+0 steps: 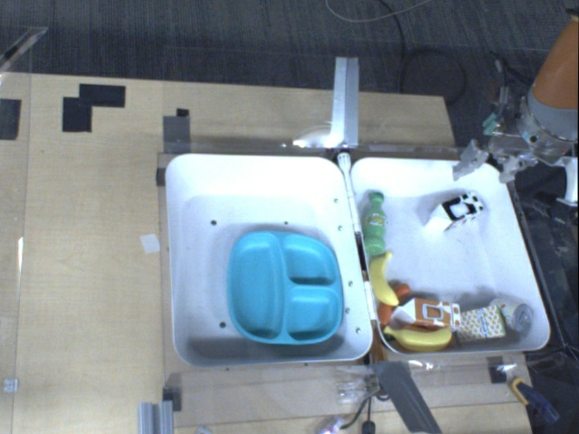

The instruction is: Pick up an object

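At the right bin's (534, 269) far corner, the gripper's (493, 158) grip state is unreadable.

blue tray (285, 287) in left bin (194, 188); bottle (374, 221), bananas (384, 278) in right bin (498, 242).

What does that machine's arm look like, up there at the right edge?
The arm is grey, with an orange band around it above the wrist. Below the band sits a cluster of grey metal parts with thin dark cables, ending in the pincer, which is small and black and white.
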Robot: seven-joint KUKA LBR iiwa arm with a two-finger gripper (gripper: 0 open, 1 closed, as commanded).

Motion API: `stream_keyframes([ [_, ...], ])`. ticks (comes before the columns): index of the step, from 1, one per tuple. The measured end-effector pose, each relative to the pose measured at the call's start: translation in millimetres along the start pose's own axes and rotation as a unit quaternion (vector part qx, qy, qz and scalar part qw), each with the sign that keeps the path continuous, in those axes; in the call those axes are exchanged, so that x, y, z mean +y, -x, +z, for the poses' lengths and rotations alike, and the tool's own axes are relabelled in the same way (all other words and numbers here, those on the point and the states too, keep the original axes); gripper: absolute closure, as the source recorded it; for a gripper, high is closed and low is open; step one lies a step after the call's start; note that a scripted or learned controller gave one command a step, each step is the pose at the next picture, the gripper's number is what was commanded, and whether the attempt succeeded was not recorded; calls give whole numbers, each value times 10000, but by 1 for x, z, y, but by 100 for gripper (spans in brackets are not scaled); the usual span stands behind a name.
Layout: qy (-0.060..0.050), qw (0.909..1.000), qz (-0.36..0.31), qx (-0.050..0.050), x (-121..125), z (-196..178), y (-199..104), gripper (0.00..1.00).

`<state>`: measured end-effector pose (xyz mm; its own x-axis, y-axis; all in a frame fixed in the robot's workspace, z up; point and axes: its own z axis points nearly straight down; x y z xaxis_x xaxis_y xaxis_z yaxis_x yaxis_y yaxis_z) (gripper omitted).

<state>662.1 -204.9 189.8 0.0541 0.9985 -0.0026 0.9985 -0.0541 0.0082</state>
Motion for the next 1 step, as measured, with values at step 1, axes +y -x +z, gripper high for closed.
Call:
stream_keyframes([
  [1, -2, 9899, -1415, 5, -36, -31, -1, 0],
])
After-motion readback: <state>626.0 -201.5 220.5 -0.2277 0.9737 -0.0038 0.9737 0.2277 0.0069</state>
